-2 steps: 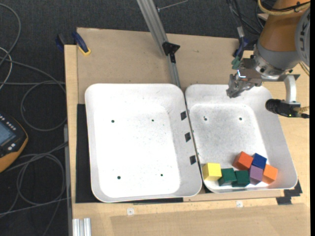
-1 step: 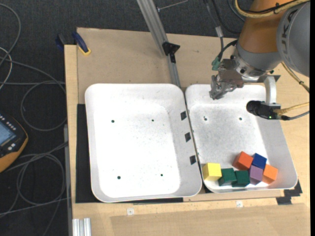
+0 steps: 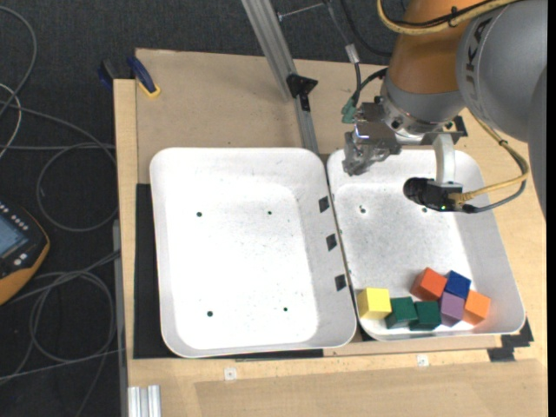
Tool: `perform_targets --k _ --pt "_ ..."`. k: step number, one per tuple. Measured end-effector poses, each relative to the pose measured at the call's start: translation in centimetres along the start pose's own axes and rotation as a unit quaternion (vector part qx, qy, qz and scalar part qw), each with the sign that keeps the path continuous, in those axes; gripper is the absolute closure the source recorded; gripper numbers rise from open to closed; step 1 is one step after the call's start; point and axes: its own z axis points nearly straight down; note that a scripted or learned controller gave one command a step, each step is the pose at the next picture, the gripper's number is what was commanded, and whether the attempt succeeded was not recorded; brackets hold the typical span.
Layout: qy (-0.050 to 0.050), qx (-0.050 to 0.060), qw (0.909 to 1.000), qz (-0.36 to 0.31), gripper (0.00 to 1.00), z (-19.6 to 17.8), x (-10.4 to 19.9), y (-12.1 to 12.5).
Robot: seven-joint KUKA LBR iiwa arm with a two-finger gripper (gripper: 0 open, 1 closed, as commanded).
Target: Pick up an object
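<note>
Dark carpet strewn with black cables surrounds a pale wooden worktop (image 3: 226, 102) that carries two shallow white plastic bins side by side.

Small coloured cubes sit bunched in the near corner of the right-hand bin (image 3: 382, 233) — a yellow cube (image 3: 375, 301) at the left end, touching or just beside a dark green cube (image 3: 401, 311) and a second green cube (image 3: 426, 314). Behind and to the right of those lie an orange-red cube (image 3: 429, 283), a blue cube (image 3: 458, 282), a purple cube (image 3: 453, 305) and an orange cube (image 3: 477, 306), all pressed close together against the bin's near wall. None of them is lifted.

The grey metal gripper (image 3: 358, 162) hangs over the far left corner of that same bin, well apart from the cubes, near the divide between the bins. Whether anything sits between its tips, or how they stand, I cannot tell — they blur into a dark grey mass. Above it rises the wrist with its broad orange band (image 3: 434, 7), and the grey arm (image 3: 517, 50) leads off to the right. A black cylindrical part with a yellow cable (image 3: 434, 193) hangs from the wrist over the bin's far half.

The left-hand bin (image 3: 234, 250) shows a bare speckled floor with four small dark dots. A slanted grey metal pole (image 3: 278, 50) crosses the worktop behind the bins, and a blue and yellow clamp (image 3: 143, 76) sits at the far left corner.
</note>
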Motion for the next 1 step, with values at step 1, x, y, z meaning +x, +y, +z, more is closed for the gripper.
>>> perform_targets --k 1 --pt "0.000 0.002 1.0000 0.000 1.00 1.59 5.22 0.33"
